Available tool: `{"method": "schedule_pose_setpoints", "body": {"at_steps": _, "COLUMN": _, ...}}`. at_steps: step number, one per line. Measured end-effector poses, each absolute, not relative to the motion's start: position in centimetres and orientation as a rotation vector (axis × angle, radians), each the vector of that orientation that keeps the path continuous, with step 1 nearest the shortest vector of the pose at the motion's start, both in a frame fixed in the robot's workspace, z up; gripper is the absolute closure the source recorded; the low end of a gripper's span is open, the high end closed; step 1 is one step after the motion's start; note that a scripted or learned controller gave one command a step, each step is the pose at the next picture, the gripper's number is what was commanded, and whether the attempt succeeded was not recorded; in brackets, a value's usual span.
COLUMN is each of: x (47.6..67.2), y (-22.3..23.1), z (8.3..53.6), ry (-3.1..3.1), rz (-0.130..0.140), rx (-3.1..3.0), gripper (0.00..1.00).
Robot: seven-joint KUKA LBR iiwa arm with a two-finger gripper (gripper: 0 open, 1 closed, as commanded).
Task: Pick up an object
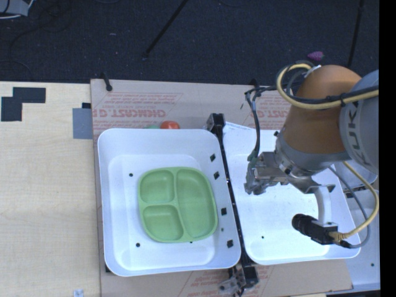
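Tool [257,184] hangs above the right bin [272,240]; its opening cannot be told.

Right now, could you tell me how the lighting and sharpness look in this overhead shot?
In the camera view, the right bin is washed out to near-blank white; the left bin keeps soft shading around the green divided tray; the floor behind the bench is dark and underexposed; the tool looks slightly soft, its fingers hard to make out.
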State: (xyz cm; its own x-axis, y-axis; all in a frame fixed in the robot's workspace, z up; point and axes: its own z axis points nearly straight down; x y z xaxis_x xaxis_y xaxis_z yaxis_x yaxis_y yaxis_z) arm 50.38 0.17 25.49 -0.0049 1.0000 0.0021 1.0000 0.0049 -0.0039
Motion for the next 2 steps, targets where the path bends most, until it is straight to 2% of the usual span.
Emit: {"method": "schedule_pose_setpoints", "body": {"at_steps": 2, "x": 52.0, "y": 9.4, "z": 24.7, "ry": -2.224, "rz": 0.002, "rx": -2.214, "gripper": 1.00}}
